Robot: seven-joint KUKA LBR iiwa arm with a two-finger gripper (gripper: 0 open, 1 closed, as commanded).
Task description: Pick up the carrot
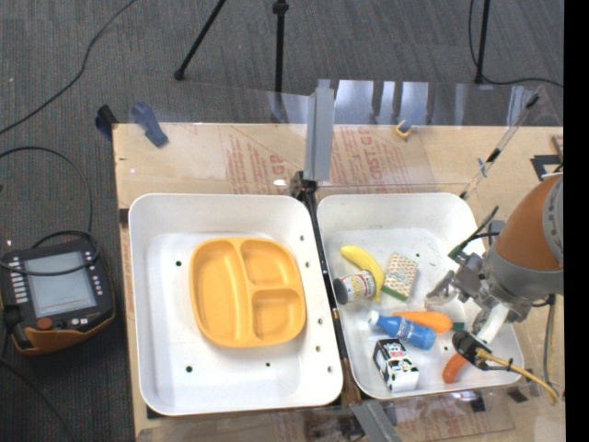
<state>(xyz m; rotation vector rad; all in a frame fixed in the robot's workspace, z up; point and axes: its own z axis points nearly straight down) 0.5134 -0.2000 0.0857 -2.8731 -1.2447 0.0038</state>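
The carrot point(425, 320), a slim orange piece lying on its side, rests in the right bin point(368, 212), just behind a blue bottle point(403, 331). My gripper point(448, 291) hovers at the bin's right side, just above and to the right of the carrot's right end. From this angle I cannot make out anything held in it. The grey arm with its orange band point(529, 236) comes in over the bin's right rim.
The right bin also holds a yellow banana point(363, 265), a small can point(354, 287), a patterned box point(399, 276), a black-and-white carton point(395, 364) and a short orange-red object point(454, 368). A yellow divided plate point(247, 291) lies in the left bin point(156, 228).
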